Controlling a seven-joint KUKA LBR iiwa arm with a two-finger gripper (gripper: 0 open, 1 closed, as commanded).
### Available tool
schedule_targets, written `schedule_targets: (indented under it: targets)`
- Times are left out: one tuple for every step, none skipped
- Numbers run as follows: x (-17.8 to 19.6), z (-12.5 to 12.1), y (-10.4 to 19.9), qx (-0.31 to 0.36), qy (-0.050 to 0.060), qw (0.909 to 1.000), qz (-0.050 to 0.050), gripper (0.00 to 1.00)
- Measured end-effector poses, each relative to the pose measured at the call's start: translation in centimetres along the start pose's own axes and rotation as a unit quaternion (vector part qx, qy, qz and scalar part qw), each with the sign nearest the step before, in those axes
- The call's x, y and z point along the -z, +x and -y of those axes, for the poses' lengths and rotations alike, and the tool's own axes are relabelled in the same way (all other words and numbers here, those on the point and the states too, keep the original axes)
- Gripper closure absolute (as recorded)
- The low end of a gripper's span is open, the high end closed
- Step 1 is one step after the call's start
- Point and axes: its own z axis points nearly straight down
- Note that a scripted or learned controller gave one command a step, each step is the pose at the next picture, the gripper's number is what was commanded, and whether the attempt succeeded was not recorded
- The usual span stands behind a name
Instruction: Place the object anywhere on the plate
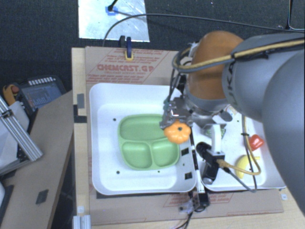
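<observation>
Gripper: the gripper point(172, 119) hangs over the right rim of the green plate point(138, 129), beside its large upper compartment.
Grip: whether it is wide, narrow or closed on anything cannot be told; the wrist hides the tip from above.
Object: a small orange pumpkin-shaped object point(177, 133) sits right under the gripper. It overlaps the plate's right rim, where the upper compartment meets the lower right one. Whether it is carried or resting on the rim is unclear.
Plate: it has three compartments, one large above and two smaller below, all bare. It lies in the middle of the left bin point(102, 128).
Step in hand: by my reading, bringing the object over the plate for release.
Doing it well: shift further in from the plate's right rim, toward the upper compartment's middle, before letting go. The object looks round and would likely roll off the rim. Come low, release gently, then rise straight up.
Risk: dropped where it is now, it could tip outward off the plate's right side.
Beyond the plate: a red item point(256, 142) and a yellow item point(242, 164) lie well to the plate's right, in the right bin point(238, 185).
</observation>
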Motion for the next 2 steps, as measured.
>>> schedule_targets:
  targets:
    - [-0.9, -0.1, 5.4, 0.000, 0.000, 1.0000, 0.000, 1.00]
    - [-0.3, -1.1, 4.3, -0.005, 0.000, 1.0000, 0.001, 1.00]
